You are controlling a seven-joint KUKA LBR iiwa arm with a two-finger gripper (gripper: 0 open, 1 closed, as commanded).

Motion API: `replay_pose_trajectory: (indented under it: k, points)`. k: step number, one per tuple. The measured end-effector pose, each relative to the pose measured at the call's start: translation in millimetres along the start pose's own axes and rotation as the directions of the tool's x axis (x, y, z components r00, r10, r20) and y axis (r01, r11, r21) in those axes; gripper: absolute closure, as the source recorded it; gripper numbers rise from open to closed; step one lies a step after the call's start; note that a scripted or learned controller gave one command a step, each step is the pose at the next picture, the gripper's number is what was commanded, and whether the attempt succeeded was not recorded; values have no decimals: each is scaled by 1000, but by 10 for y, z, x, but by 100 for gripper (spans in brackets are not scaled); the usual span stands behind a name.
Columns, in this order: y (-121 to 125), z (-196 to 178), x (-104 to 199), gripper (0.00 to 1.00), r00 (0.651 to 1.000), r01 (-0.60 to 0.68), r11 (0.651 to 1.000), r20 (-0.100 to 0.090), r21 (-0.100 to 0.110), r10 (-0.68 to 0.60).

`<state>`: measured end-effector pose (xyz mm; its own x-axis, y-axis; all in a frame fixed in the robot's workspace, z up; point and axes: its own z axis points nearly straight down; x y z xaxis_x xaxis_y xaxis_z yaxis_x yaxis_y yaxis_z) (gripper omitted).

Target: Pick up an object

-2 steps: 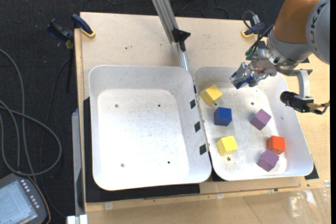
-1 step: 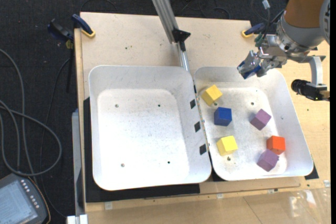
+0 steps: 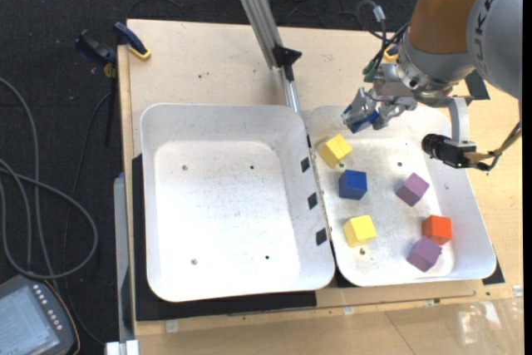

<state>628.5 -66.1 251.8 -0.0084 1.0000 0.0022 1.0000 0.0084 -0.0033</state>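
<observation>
1. Part of the maker's lettering, reading "UK", shows on the grey arm (image 3: pixel 490 21) at the frame's right edge; no other writing can be read.
2. The counter (image 3: pixel 208 62) is a pale, scuffed board on a dark carpeted floor (image 3: pixel 50 120), with cables trailing at the left and top.
3. A blue and yellow clamp (image 3: pixel 116 46) sits at the counter's far left corner, and a slanted metal rail (image 3: pixel 253 0) comes down to the gap between the bins.
4. A grey screen device (image 3: pixel 29 320) lies on the floor at the lower left.
5. The left bin (image 3: pixel 158 137) is white with fine dark specks.
6. The right bin (image 3: pixel 474 253) holds six blocks: a yellow block (image 3: pixel 337 150) near its far left corner, a blue block (image 3: pixel 352 184) just beside it, a second yellow block (image 3: pixel 360 229) nearer the front, a purple block (image 3: pixel 411 189) mid-right, an orange block (image 3: pixel 437 228) and a second purple block (image 3: pixel 424 253) close together at the front right.
7. The claw (image 3: pixel 364 115) hangs over the right bin's far edge, near the first yellow block; a blue patch shows at its tip, but whether its fingers are apart or closed, or grip anything, I cannot tell.
8. Open floor remains in the right bin's middle, between the blocks.
</observation>
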Motion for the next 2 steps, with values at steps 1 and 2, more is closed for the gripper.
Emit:
replay_pose_trajectory:
  k: [1,2]
  points:
    - [29,-43,540,100,1000,0,1000,0,-3,0]
    - [108,90,1155,100,1000,1,1000,0,-2,-1]
